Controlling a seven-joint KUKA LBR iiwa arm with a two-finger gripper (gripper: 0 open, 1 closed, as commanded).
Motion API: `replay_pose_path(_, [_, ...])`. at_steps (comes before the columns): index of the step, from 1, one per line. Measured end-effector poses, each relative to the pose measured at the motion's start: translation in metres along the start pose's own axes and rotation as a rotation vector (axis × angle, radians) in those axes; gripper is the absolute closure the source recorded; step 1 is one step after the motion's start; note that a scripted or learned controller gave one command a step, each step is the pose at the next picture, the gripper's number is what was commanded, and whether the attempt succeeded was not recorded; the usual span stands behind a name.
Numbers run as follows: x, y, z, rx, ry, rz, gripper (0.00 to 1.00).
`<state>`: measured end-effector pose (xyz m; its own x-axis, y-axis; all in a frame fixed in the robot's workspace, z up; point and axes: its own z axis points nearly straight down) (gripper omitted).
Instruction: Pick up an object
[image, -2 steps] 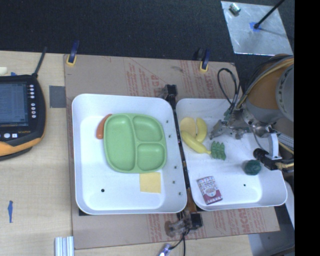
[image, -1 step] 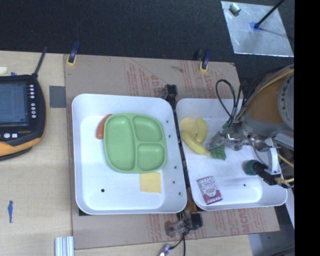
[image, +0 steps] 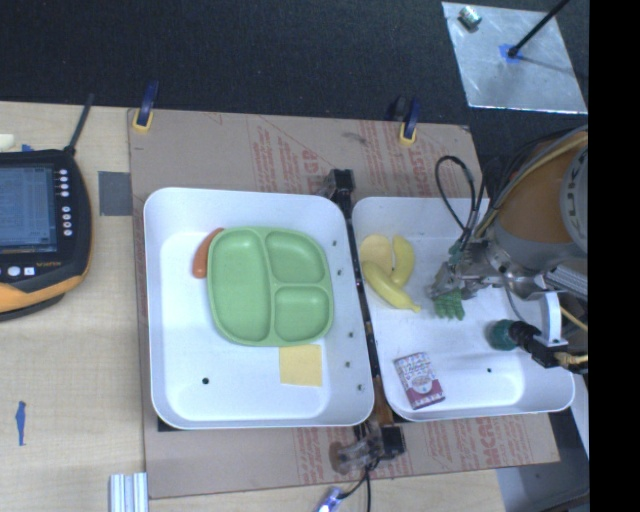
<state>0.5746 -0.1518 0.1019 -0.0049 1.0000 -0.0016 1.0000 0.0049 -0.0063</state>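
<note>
Grey with an orange band, the arm (image: 545, 215) is reaching in from the right, riding highest over the table (image: 70, 400) and closest to the lens. Its tool (image: 458, 285) is hanging to the right of the banana (image: 388, 272), low over the right bin (image: 480, 400). A small green leafy bunch (image: 450, 306) is lying just below the tool's tip in the view, also right of the banana and near it. Whether the tool is spread wide, drawn narrow or gripping the bunch I cannot tell, because metal and green are overlapping from this angle.

The banana itself is lying against the right bin's left wall, its peel partly opened. Toward the near edge from the banana, a small red-and-white packet (image: 418, 379) is resting flat, well apart from the bunch.

Left of the banana, across the two touching bin walls, the left bin (image: 175, 330) is carrying a green divided plate (image: 270, 285). An orange thing (image: 202, 256) is peeking out from under the plate's side farthest from the banana. A flat yellow square (image: 301, 365) is lying just beside the plate's near rim, left of the banana and nearer the camera.

Both bins are sitting on a cardboard sheet (image: 250, 150). Far left of the banana, a control pendant (image: 35, 235) is lying on the table.
</note>
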Motion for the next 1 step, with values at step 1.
replay_pose_path(1, [0.0864,0.0160,-0.0906,-0.004,0.003,0.001,1.00])
